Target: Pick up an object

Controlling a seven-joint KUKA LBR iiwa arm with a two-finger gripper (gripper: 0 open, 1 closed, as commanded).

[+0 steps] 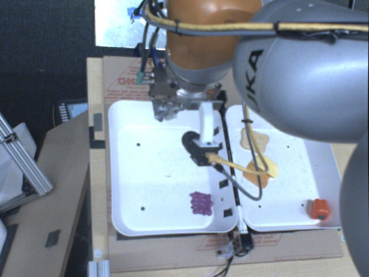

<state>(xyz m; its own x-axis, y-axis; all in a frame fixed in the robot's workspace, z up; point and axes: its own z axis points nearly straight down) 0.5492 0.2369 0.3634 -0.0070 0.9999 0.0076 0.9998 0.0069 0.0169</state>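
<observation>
1. Nearest the camera, the front edge of a sheet of brown cardboard [173, 244] is seen, on which both bins are set.
2. In the right bin [294, 178], a small red-orange object [319, 209] is found close to the near right corner, just inside the front wall.
3. In the left bin [132, 212], a purple cluster [200, 203] is seen lying on the floor towards the near right side, close to the wall shared with the right bin but not touching it.
4. Farther in, a yellow-and-orange piece [260, 171] is seen flat in the left half of the right bin, well apart from the red-orange object.
5. Just beyond that piece, a pale tan flat piece [260, 137] is seen on the same bin's floor; whether the two touch cannot be told.
6. The gripper [166, 107] is seen over the far part of the left bin, near its back wall and well apart from the purple cluster. Whether it is wide, narrow or closed on anything cannot be told, as its tip is dark and blurred.
7. Above it, the orange band and the grey arm [300, 79] are seen, reaching in from the right across the far part of the right bin.
8. Farthest off, red print is seen on the cardboard behind the bins.
</observation>
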